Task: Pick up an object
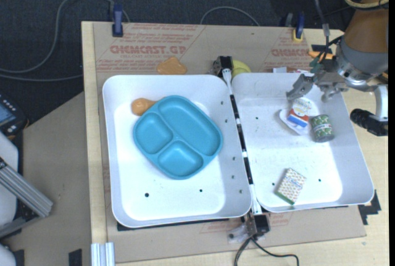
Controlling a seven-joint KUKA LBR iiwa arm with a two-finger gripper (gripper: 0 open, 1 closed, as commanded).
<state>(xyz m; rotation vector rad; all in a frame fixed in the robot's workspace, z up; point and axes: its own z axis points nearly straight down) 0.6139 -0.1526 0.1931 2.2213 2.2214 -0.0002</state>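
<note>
A: Claw?
B: The gripper (313, 87) is over the far right part of the right bin (265, 141), arm (365, 36) coming in from the right edge. Two grey fingers (299, 87) splayed out, so it's spread wide. Nothing between them.

A: Objects in that bin?
B: Three. A white packet (296, 118) with red and blue print, just below the gripper. A green jar (321, 128) touching the packet's right side, lying tilted. A small patterned box (290, 185) well apart from those, near the bin's front edge.

A: Is the gripper touching the packet?
B: Can't tell. Left finger tip sits right above it from this angle.

A: Left bin?
B: Left bin (123, 184) has a blue tray (178, 135) with three compartments, roughly centred and turned at a slant. An orange lump (142, 106) pokes out beside the tray's far left corner.

A: Anything outside the bins?
B: An orange blob (171, 65) on the board (185, 42) behind the left bin. A yellow ball (239, 68) behind the gap between the bins, next to a black clip (223, 64). Two blue clamps (116, 20) on the board's far edge, cables running off them.

A: Picked anything up?
B: No. All three sit on the bin floor.
</note>
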